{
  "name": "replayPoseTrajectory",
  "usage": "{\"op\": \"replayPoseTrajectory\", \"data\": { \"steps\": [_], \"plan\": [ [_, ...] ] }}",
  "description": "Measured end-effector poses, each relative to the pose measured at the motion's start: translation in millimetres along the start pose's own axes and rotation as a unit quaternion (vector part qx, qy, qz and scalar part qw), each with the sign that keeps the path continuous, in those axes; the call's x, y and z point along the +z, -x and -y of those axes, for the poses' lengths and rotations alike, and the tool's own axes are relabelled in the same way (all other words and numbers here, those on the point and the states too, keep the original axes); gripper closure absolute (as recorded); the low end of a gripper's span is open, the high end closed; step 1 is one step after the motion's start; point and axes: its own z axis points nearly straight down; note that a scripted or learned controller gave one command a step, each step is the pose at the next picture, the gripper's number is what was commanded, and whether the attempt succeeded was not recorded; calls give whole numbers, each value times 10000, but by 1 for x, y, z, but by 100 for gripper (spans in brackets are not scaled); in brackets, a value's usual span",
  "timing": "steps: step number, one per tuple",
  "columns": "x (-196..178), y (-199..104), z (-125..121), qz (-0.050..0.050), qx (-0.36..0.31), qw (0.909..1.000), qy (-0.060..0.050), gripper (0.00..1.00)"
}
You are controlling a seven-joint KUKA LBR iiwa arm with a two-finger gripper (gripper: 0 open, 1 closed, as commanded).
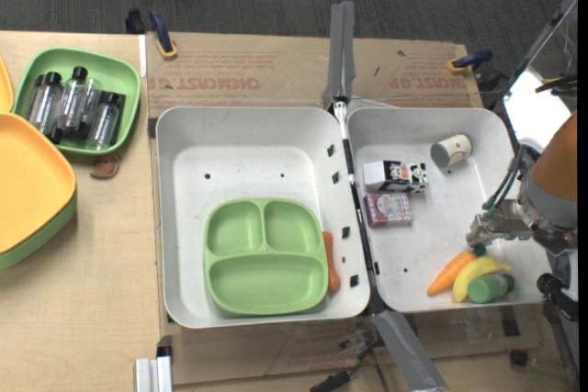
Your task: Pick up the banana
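The yellow banana (484, 270) lies in the front right corner of the right bin (418, 285). It is pressed between an orange carrot (448, 275) on its left and a green round item (488, 288) at its front. My gripper (480, 240) hangs just behind and above the banana, at the end of the arm that reaches in from the right. Nothing shows held in it.
Also in the right bin are a small cup on its side (452, 150), a black-and-white box (396, 174) and a pink packet (388, 209). In the left bin (184, 197) are a green divided plate (266, 254) and an orange stick (329, 260). A green tray of bottles (78, 101) and yellow plates (28, 197) are at far left.
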Motion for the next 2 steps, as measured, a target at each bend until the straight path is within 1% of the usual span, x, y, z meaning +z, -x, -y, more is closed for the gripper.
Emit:
{"op": "replayPoseTrajectory", "data": {
  "steps": [1, 2],
  "plan": [
    [-128, -11, -27, 12, 81, 10000, 1, 100],
    [-148, -44, -50, 19, 3375, 9413, -14, 100]
  ]
}}
